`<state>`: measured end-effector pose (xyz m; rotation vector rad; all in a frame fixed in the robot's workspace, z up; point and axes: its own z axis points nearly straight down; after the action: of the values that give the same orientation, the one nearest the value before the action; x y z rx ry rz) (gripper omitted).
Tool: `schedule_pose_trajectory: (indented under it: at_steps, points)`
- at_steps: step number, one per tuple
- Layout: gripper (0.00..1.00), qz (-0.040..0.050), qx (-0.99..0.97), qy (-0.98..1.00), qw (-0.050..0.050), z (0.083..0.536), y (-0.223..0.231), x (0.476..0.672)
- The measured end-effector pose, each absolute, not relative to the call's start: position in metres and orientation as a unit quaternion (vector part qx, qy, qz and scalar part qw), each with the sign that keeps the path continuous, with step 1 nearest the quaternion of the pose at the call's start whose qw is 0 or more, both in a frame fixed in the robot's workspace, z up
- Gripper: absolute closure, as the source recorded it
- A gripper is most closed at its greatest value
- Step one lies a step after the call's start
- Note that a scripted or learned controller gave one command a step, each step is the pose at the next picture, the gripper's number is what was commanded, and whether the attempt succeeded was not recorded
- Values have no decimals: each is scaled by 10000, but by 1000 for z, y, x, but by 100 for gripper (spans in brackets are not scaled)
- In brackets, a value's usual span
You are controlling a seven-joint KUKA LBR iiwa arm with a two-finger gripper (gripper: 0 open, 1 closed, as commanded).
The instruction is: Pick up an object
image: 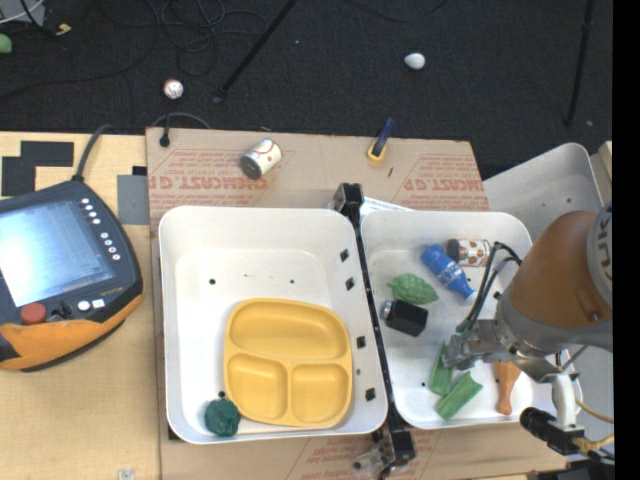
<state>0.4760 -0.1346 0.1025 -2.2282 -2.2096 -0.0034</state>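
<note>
Cardboard covers the bench beneath two glossy white bins. Left bin: a smooth yellow divided plate and a lumpy green ball. Right bin: a blue bottle, black block, green sticks. At lower right, the gripper points down over the sticks.

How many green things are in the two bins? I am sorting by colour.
3, maybe more under the arm: a green lump in the left bin's near corner beside the yellow tray, a leafy green piece mid right bin, and green sticks by the gripper.
</note>
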Motion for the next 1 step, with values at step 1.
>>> schedule_pose_trajectory:
  at_steps: [1]
  points:
    - [100, -33, -7044, -7098, -26, 214, -55, 517]
